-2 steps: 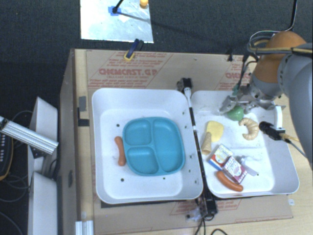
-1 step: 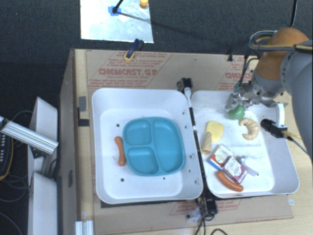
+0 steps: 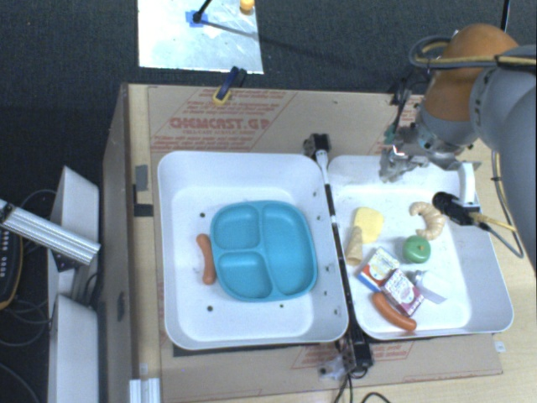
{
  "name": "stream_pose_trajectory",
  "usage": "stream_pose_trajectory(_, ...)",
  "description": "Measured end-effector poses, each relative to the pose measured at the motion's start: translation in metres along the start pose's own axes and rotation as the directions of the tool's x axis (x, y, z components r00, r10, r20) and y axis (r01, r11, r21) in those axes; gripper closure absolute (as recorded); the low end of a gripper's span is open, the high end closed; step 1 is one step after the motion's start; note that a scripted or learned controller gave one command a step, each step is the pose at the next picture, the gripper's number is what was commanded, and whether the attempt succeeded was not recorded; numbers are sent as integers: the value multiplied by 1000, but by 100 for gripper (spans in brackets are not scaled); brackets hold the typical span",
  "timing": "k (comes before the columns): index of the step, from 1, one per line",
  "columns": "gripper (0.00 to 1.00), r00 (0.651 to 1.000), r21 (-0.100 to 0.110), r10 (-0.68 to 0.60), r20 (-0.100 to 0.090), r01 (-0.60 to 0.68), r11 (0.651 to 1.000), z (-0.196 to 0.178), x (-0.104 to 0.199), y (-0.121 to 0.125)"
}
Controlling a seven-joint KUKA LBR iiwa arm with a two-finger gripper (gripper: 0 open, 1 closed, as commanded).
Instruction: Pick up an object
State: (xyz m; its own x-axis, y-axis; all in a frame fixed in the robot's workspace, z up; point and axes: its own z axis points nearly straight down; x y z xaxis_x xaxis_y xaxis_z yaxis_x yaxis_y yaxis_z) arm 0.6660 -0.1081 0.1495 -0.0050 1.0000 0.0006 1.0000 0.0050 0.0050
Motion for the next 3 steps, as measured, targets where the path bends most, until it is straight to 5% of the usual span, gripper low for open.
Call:
stream_pose_trajectory(1, 0, 1000, 2, 1, 1, -1, 1000, 1, -1, -1)
stream_pose_trajectory(2, 0, 1000, 5, 4, 1, -4, 1000, 65, -34, -82)
stream_pose_trajectory(3, 0, 1000, 4, 4, 1, -4, 1000, 65, -47, -114)
